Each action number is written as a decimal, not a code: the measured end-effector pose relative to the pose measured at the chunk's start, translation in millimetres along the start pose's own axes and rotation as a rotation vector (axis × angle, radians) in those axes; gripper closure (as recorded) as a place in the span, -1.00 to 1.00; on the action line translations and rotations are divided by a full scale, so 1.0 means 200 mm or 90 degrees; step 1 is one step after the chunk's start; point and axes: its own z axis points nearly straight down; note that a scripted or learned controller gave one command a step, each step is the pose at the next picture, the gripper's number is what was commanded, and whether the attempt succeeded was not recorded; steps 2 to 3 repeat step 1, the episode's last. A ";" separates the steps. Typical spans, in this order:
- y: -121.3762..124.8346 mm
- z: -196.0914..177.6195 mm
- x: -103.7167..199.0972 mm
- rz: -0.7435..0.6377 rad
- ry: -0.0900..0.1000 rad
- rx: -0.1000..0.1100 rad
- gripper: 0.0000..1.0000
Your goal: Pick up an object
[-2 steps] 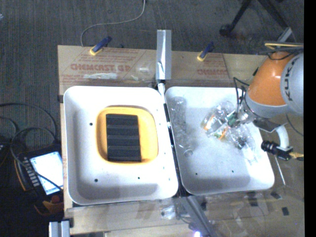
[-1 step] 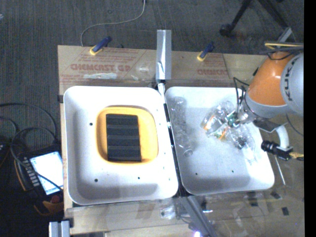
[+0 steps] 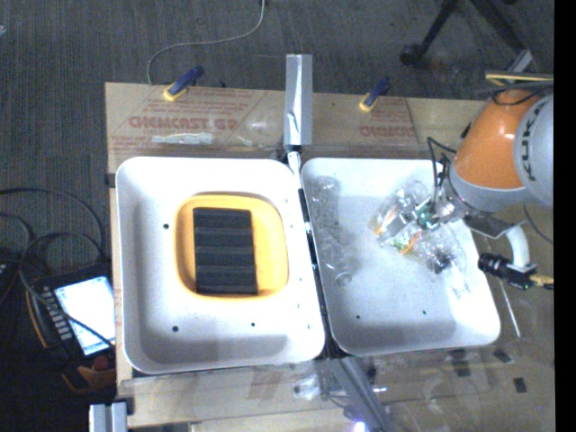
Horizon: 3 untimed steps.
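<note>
Object: a crinkled clear bag (image 3: 402,216) with orange and green bits inside is seen in the right bin, in its far right part, lying on the floor of the bin.
Small item: a dark small piece (image 3: 440,261) is seen just right of and nearer than the bag, also on the bin floor; what it is cannot be told.
Clear plastic: a transparent, bottle-like shape (image 3: 328,228) is laid along the left side of the right bin, running from far to near, well apart from the bag.
Right bin: a shallow white bin (image 3: 396,318) is set on the right of the bench; its near half is bare white floor.
Gripper: the gripper (image 3: 438,212) is placed over the bag's right edge, low by the far right of the right bin; whether it is released or clenched cannot be told, and nothing is seen to be grasped.
Arm: the grey arm (image 3: 508,151) with its orange band is reached in from the right, above the right bin's far right corner.
Left bin: a white bin (image 3: 144,322) is set just beside the right one, rims touching.
Tray: a yellow tray (image 3: 274,241) is laid in the middle of the left bin, and a black ribbed block (image 3: 223,250) is held inside it.
Bench: a brown board (image 3: 216,120) is seen beyond both bins, held by two blue-and-yellow clamps (image 3: 183,82).
</note>
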 end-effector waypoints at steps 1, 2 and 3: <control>0.44 -0.34 0.19 0.030 0.014 0.022 1.00; 0.44 -0.34 0.19 0.030 0.014 0.022 1.00; 0.44 -0.34 0.19 0.030 0.014 0.022 1.00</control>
